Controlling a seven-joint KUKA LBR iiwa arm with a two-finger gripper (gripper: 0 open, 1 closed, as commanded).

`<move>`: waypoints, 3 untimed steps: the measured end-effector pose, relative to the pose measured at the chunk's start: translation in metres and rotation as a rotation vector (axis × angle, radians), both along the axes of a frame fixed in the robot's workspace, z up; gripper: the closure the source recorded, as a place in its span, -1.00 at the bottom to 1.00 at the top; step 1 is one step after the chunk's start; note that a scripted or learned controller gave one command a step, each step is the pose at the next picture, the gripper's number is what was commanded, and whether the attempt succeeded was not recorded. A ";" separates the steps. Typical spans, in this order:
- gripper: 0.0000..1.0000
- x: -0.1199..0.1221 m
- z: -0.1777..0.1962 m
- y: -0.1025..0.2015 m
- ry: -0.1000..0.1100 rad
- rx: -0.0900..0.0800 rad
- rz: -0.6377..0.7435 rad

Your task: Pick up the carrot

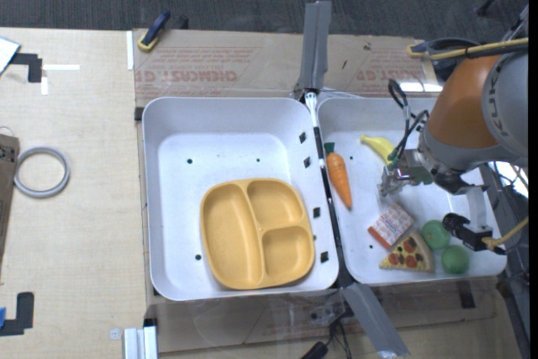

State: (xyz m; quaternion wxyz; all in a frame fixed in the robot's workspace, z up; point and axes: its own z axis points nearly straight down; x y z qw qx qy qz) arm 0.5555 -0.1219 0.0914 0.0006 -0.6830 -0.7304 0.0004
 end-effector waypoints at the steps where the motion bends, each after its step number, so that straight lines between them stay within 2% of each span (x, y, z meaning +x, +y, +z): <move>1: 1.00 0.055 0.000 0.028 0.000 -0.001 -0.042; 2: 1.00 0.083 0.001 0.018 -0.001 -0.002 -0.401; 3: 1.00 0.073 0.000 0.004 0.001 -0.003 -0.820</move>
